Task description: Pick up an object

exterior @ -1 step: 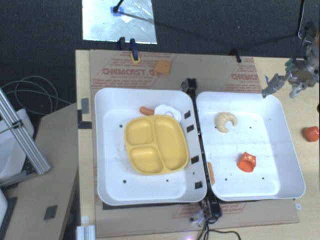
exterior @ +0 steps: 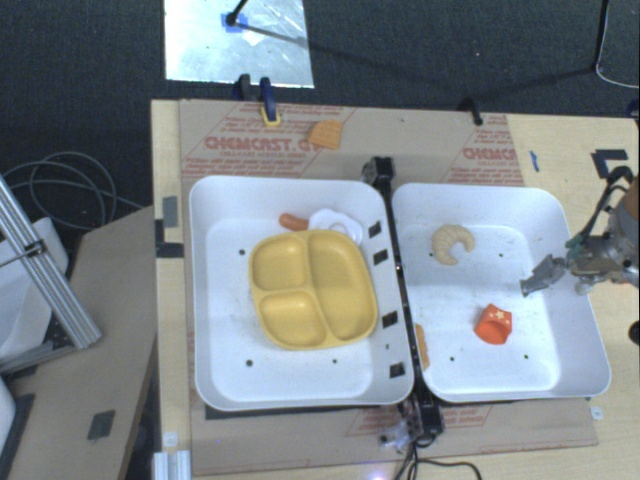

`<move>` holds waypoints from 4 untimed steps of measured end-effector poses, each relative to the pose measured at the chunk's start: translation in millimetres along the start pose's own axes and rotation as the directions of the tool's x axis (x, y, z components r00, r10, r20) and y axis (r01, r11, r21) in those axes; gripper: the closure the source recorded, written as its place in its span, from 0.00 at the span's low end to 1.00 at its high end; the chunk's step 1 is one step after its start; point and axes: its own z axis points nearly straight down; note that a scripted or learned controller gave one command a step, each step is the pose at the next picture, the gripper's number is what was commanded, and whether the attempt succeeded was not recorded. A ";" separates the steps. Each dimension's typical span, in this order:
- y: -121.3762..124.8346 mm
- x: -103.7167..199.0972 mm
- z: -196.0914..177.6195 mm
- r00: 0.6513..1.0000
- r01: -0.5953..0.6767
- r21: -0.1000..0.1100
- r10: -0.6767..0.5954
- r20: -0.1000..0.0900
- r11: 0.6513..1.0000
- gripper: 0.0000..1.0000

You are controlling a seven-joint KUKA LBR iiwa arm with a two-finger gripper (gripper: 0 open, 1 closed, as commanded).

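Nearest the lens, wires are trailing off the bench (exterior: 170, 268) edge below the two bins, and I am hovering my gripper (exterior: 545, 275) at the right rim of the right bin (exterior: 540, 368), carrying nothing (whether its jaws are apart I cannot tell). I judge I am approaching for the pick: the next move calls for lowering onto the small orange object (exterior: 493, 323) lying just beside me, blocky and plastic-looking, or the pale curved croissant-like piece (exterior: 452, 242) farther up. In the left bin (exterior: 215, 268) a smooth yellow divided tray (exterior: 312, 290) is sitting.

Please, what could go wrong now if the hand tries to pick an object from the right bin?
The orange object is small and lies flat, so the hand may slip off it. The hand also sits close to the right bin's far wall, so a low sweep might bump the rim. The croissant is curved and could roll away when touched.
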 end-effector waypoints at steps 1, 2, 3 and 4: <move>12.3 16.2 113.7 1.000 0.007 -0.015 -0.007 0.004 1.000 0.00; -21.9 47.1 110.2 1.000 0.006 -0.011 -0.006 0.001 1.000 0.00; -19.3 45.0 98.8 1.000 0.006 -0.018 -0.006 0.005 1.000 1.00; -6.4 149.9 4.4 1.000 0.020 -0.024 -0.020 0.002 1.000 1.00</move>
